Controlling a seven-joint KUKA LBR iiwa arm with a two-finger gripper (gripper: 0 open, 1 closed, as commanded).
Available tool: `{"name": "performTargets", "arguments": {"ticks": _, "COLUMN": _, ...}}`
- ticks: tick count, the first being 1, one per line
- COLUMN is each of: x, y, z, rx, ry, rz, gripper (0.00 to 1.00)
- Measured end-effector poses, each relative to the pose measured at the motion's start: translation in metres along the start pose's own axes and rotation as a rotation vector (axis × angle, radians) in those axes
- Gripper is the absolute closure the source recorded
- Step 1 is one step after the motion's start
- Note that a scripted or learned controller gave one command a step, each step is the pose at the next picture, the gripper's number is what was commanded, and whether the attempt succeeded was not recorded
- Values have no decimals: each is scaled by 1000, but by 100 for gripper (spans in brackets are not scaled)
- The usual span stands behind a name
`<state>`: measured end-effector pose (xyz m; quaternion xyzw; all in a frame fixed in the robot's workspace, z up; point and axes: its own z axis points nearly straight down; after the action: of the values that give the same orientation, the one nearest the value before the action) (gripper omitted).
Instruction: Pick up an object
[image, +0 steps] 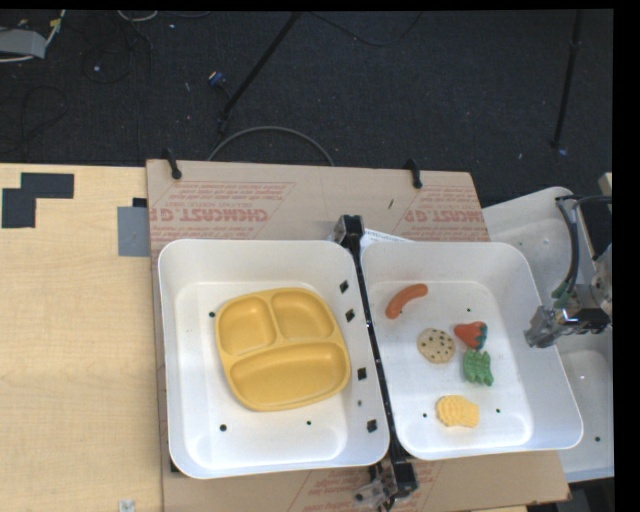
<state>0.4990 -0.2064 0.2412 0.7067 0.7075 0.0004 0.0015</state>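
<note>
The right white bin (520, 262) holds several toy foods. An orange-red sausage (406, 299) lies toward the back. A round speckled cookie (436, 346) sits mid-bin, with a red strawberry (471, 333) just to its right. A green leafy piece (478, 369) lies below the strawberry. A yellow corn piece (457, 411) rests near the front. My gripper (560, 323) hangs at the bin's right rim, right of the strawberry and apart from all the foods. Nothing shows in its grasp.
The left white bin (190, 300) holds a yellow divided plate (282, 347). A black divider (365, 340) runs between the bins. Cardboard (300, 205) lies under both bins. A wooden bench top (70, 340) lies to the left, and a white surface (590, 400) to the right.
</note>
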Motion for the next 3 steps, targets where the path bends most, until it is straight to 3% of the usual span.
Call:
{"name": "performTargets", "arguments": {"ticks": 1, "x": 0, "y": 1, "z": -26, "rx": 2, "ry": 1, "rz": -1, "gripper": 100}}
{"name": "performTargets", "arguments": {"ticks": 3, "x": 95, "y": 49, "z": 2, "rx": 7, "ry": 4, "rz": -4, "gripper": 100}}
